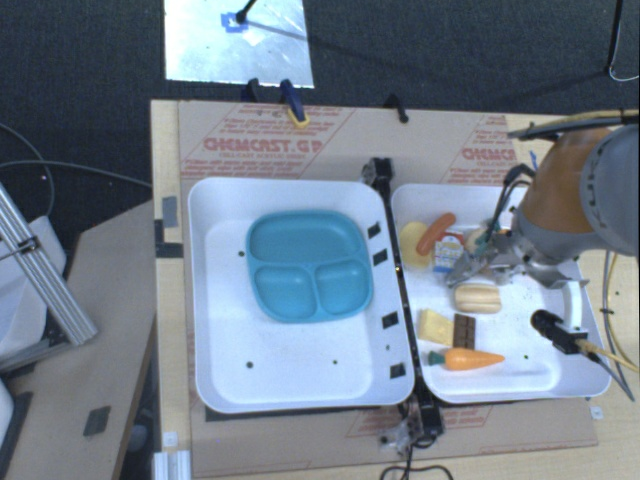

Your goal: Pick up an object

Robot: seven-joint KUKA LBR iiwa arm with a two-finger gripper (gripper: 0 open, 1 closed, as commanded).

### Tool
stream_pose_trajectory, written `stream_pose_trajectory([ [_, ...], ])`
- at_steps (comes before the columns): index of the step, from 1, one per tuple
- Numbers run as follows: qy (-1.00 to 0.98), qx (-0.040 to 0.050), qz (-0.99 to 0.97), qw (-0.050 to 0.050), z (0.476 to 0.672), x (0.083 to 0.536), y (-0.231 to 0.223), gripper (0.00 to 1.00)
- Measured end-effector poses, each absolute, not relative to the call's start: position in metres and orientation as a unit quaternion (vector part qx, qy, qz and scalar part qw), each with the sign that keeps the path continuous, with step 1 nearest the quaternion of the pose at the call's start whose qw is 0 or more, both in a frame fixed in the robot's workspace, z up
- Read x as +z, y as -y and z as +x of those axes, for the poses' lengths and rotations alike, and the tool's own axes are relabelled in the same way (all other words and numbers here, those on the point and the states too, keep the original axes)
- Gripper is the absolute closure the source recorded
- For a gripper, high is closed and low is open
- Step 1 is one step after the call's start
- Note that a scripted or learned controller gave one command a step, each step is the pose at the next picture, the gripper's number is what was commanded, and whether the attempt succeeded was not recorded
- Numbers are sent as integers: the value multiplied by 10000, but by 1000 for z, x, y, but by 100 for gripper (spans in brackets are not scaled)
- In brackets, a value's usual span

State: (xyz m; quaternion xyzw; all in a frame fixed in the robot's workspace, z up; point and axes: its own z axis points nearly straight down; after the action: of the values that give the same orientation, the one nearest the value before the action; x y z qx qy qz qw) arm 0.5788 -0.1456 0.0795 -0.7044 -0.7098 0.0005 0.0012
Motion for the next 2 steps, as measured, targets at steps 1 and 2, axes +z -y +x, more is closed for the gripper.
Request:
stream_pose_trajectory([
  [1, 7094, -2, -7048, -2, 609, 83, 145, 0],
  [2, 7072, 10, -7070, 22, 524, 83, 127, 0],
])
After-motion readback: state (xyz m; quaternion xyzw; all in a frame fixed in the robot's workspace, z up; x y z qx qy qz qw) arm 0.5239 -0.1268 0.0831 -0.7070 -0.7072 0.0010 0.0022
